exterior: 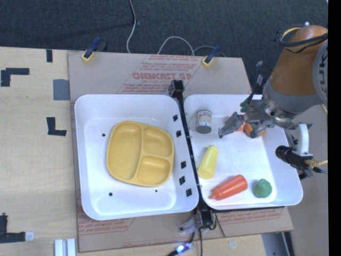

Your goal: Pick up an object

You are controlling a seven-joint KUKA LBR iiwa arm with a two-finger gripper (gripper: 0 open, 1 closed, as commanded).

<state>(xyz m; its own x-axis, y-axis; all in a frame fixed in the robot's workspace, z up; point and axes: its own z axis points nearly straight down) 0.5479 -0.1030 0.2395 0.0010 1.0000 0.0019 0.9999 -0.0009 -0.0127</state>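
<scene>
— Where is your pincer right now?

— My pincer hangs over the upper part of the right bin, my arm reaching in from the right. The dark fingers point left; I cannot tell whether they are apart or together.

— What lies in that bin?

— A small grey can stands near the divider, just left of my fingers. Below it lies a yellow bottle, then an orange carrot near the lower rim, with a green ball just beside its right end. Something orange shows right at my pincer, too hidden to name.

— And the other bin?

— The left bin holds a yellow divided plate. Both bins sit on a cardboard sheet on the surface.
</scene>
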